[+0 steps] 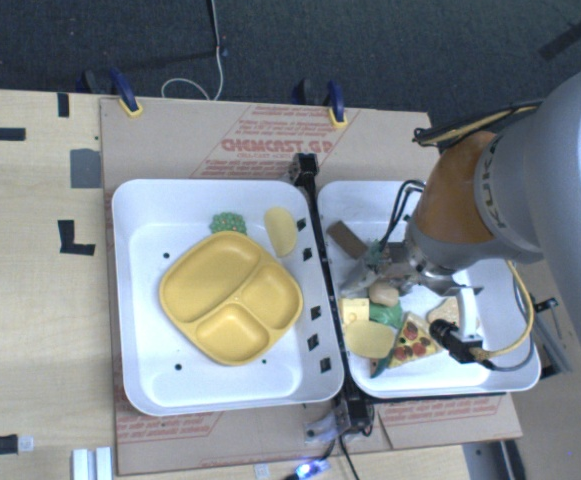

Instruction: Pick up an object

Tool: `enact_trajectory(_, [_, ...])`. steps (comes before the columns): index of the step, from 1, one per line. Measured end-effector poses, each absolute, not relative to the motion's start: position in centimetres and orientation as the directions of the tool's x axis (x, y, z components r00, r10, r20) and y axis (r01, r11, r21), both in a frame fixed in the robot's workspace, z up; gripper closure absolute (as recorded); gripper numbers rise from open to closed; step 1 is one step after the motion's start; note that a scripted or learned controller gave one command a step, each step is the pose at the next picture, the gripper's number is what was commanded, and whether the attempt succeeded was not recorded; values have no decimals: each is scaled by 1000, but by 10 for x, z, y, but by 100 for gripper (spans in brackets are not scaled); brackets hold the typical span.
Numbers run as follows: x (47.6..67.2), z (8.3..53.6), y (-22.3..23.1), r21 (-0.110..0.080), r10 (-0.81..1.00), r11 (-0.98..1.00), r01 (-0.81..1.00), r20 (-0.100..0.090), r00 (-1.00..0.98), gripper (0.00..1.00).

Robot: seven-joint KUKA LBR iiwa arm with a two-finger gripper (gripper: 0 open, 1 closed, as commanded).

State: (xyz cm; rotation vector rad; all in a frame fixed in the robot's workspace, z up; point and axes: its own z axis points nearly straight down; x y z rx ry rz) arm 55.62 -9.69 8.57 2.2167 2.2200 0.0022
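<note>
My claw point(390, 268) is down in the right bin point(500, 373) among small toy foods: a pizza slice point(415, 343) with red dots, a pale yellow wedge point(368, 340), a tan round piece point(383, 293). Whether it grips anything, I cannot tell. The left bin point(135, 268) has a yellow divided plate point(230, 298). Red print on the cardboard point(170, 138) is too blurred to read.

Robot lab: clamped cardboard point(270, 143), taped bench point(30, 268)

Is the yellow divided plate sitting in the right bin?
No, the yellow divided plate lies in the left bin, beside a green item.
</note>
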Motion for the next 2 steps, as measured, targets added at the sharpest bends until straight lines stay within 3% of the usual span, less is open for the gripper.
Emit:
enact_trajectory(1, [554, 95, -97, 1, 1000, 1, 1000, -1, -1, 100])
enact_trajectory(2, [540, 186, -27, -2, 1000, 3, 1000, 1, -3, 100])
